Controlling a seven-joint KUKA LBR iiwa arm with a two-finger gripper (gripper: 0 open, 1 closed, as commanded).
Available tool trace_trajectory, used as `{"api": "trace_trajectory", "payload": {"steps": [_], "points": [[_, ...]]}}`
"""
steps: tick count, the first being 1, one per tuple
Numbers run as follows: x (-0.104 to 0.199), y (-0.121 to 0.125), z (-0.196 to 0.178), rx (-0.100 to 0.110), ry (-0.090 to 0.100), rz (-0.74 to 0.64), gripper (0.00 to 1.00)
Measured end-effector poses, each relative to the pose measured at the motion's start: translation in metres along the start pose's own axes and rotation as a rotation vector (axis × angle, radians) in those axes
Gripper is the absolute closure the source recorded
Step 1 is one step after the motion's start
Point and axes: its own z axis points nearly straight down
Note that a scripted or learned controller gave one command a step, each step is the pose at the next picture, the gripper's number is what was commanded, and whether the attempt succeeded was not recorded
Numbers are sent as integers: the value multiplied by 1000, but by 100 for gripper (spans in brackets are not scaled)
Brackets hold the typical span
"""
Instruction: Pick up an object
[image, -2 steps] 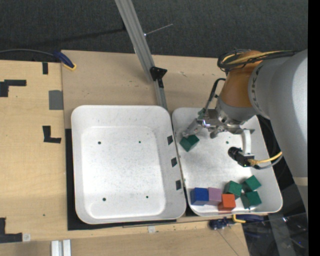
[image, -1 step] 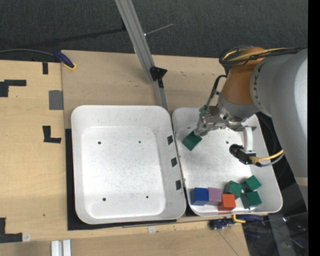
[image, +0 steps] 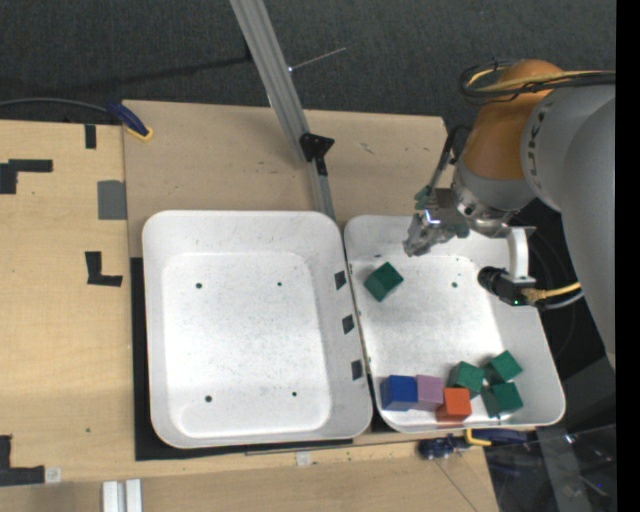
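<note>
The likeliest thing to pick is the lone green cube (image: 383, 281), lying by itself in the far-left part of the right bin (image: 520, 340), near the wall shared with the left bin (image: 150, 300). It sits apart from everything else, with bare floor all round it.

By its look it is a small solid block, so I judge it light and stiff, not fragile, with smooth faces that could slip if pinched at a corner. The safest hold is across two opposite flat sides, squarely in the middle.

It is close to equal on all sides, so it has no real long axis. It is turned at a diagonal to the bin walls, its corners pointing roughly left, right, near and far, so a grasp would need to be rotated to meet the faces rather than the edges.

The gripper (image: 418, 243) hangs over the far edge of the right bin, just right of and beyond the cube, not touching it. How far open it is I cannot tell; nothing is seen in it.

Along the near wall of the same bin sits a cluster: a blue cube (image: 399, 391), a purple block (image: 430, 390), an orange block (image: 456, 403) and three green blocks (image: 489, 382), packed touching and harder to take cleanly.
</note>
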Motion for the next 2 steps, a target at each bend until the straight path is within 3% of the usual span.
{"api": "trace_trajectory", "payload": {"steps": [1,2], "points": [[0,1,-53,-1,0,0,100],[1,2,-78,2,1,0,100]]}}
